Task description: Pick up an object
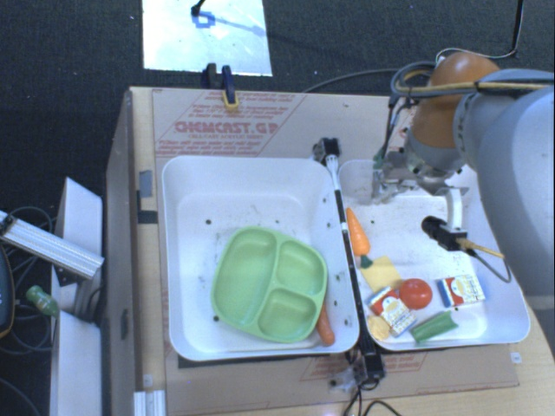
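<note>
Since nothing sits in the gripper yet, the step in hand reads as the approach: grey arm (503, 137) comes in from the right, gripper (387, 187) low over the far left corner of the right bin (494, 319), bare floor under it. Released or clenched, cannot tell at this angle

Left bin (186, 189) holds a green divided plate (269, 284), with a small carrot (324, 326) jammed between plate edge and bin wall at the near right

Pickable things all lie in the near half of the right bin, apart from the gripper. Nearest is the orange carrot (356, 232), lying along the divider wall, so a grasp across its width risks hitting that wall; better to turn the wrist and come straight down. Below it sit the yellow wedge (381, 273), green piece (434, 326), striped carton (392, 312) and tomato (416, 293), packed close or touching, likely to get shoved. Blue and red carton (460, 290) sits a bit freer and looks the cleaner pick
</note>
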Available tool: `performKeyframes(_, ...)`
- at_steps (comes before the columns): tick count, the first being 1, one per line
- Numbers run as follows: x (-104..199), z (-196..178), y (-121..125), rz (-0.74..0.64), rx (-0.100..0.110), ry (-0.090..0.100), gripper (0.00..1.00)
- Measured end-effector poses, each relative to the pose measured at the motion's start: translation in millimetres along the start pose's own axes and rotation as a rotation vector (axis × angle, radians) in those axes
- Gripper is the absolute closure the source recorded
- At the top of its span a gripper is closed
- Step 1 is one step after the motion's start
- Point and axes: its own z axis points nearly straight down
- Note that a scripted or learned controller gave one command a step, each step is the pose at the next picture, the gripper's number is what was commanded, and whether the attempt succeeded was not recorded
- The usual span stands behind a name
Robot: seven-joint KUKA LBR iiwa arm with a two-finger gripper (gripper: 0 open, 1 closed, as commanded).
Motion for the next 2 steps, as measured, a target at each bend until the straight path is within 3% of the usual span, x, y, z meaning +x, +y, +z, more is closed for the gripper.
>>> performKeyframes(1, 0, 0, 0, -0.001, 0.001, 0.000, 0.00)
performKeyframes(2, 0, -11, 1, -0.005, -0.003, -0.001, 1.00)
